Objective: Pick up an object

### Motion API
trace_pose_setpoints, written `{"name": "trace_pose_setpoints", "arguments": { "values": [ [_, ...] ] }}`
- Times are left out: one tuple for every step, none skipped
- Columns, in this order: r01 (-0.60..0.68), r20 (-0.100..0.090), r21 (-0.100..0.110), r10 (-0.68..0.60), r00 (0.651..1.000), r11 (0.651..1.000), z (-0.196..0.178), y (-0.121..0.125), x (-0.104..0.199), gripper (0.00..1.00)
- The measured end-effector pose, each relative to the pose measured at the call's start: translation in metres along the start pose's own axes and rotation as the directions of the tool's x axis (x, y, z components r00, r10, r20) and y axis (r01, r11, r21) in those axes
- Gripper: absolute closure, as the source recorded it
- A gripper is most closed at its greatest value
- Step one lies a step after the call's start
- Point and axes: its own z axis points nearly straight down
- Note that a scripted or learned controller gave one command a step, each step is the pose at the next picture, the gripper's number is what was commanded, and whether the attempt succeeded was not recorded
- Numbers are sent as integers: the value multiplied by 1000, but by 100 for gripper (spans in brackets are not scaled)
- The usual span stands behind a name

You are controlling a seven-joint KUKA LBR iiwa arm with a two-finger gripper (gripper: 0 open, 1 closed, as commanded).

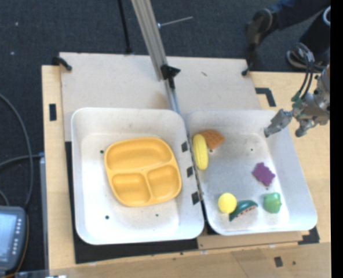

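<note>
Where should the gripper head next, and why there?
Probably left and down toward the purple toy. The gripper hangs open over the right bin's upper right rim with nothing between its fingers, and that toy lies nearest, apart from the green toy and yellow ball.

Right bin (293,172): middle floor open; corn (200,151) and bread (212,138) crowd its left wall, lemon (227,202), green fruit (272,202) and purple piece (263,173) its near edge
</note>
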Motion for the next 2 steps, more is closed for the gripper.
{"name": "trace_pose_setpoints", "arguments": {
  "values": [
    [0, 0, 0, 0, 1000, 1000, 0, 0, 0, 0],
    [-2, 0, 5, 2, 1000, 1000, 44, 1, 5, 0]
  ]
}}
